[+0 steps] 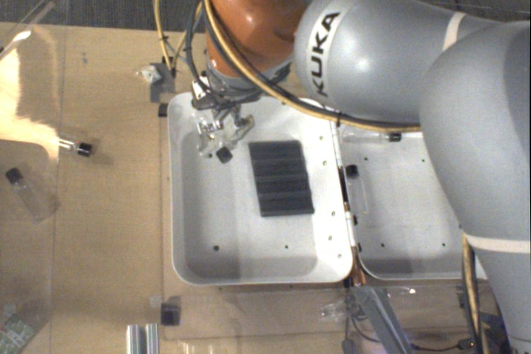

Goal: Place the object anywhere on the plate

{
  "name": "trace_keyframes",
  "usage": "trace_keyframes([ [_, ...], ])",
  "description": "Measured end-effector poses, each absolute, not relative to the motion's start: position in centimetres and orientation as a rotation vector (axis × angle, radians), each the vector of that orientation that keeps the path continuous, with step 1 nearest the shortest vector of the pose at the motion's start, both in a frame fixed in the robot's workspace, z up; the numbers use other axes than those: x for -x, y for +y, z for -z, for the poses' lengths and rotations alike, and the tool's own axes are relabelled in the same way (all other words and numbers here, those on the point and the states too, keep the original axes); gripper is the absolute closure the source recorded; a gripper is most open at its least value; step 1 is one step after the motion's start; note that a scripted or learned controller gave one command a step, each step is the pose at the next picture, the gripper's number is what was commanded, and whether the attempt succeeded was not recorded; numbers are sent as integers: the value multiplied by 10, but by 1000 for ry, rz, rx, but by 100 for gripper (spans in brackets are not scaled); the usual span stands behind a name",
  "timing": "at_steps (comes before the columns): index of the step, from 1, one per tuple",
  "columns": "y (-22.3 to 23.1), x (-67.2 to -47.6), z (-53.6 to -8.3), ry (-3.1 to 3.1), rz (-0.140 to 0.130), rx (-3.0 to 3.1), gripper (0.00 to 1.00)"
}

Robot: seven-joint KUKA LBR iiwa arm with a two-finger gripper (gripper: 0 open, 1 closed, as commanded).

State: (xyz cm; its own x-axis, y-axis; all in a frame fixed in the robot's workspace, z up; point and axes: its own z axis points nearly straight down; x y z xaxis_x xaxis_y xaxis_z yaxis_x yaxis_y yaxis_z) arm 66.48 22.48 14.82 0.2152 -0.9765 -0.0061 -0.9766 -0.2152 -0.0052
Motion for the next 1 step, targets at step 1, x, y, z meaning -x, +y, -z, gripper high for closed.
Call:
trace_keyframes([
  [1, 215, -584, -115, 1368, 1, 2822, 100],
])
